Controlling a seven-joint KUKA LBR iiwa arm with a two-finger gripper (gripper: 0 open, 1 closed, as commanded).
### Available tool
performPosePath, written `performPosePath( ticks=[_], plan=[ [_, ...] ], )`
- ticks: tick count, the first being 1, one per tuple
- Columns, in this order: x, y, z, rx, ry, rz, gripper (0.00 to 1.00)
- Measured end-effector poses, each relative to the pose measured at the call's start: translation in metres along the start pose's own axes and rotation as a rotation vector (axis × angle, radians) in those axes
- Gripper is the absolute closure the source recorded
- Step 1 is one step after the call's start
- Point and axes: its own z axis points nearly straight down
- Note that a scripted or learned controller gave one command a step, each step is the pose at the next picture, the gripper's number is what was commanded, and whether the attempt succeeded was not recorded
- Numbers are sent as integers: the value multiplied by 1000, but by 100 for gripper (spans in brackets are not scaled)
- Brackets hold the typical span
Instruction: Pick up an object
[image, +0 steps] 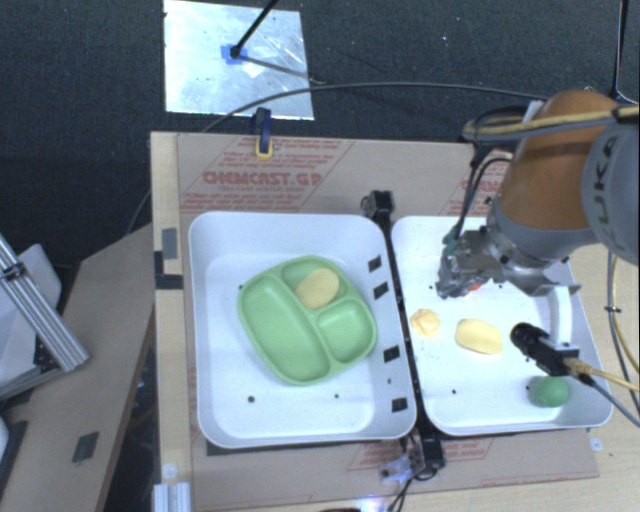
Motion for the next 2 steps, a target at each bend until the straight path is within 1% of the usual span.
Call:
performPosePath(
  ticks=[1,2],
  plan=[
    [47,0,15,2,0,0,100],
    [93,10,25,0,0,0,100]
  ],
)
